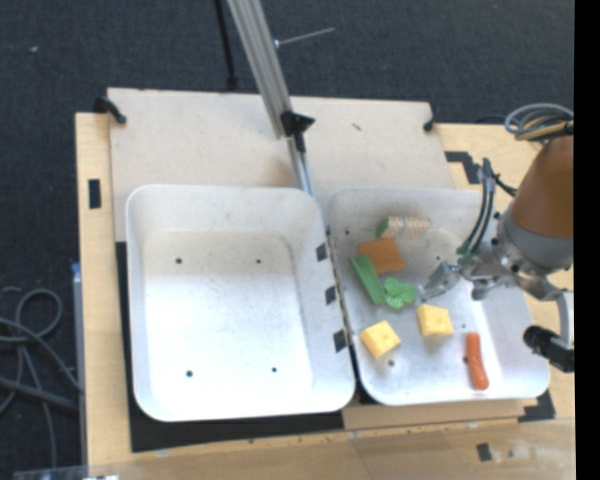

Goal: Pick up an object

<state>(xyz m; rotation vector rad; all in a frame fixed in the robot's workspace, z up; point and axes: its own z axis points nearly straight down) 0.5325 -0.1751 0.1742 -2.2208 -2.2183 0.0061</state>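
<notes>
Fingers of the gripper (442, 280) hang low inside the right-hand bin (500, 388); from where I stand I cannot tell whether they are spread or shut, and nothing shows between them.

Counting what lies in that bin: two yellow blocks, one orange carrot, one orange block, two green pieces, one pale ridged piece. Seven things in all.

Nearest the camera, the carrot (475, 360) lies below and to the right of the fingers, close to the bin's front rim. One yellow block (380, 339) sits below and to the left of the fingers, close to the wall that the two bins share. The second yellow block (435, 321) is just below the fingertips, apart from them.

Level with the fingers and just to their left lies a small green lump (401, 293), touching the long green strip (368, 277), which runs slantwise further left. Above and left of the fingers the orange block (384, 256) rests against that strip's upper end. Farthest back, the pale ridged piece (408, 227) lies above the fingers and a little left.

Open floor shows between the carrot and the second yellow block, and along the bin's far right side under the arm (545, 203).

The left-hand bin (140, 268) lies well to the left of the fingers, its rim meeting the other bin's rim at the middle.
</notes>
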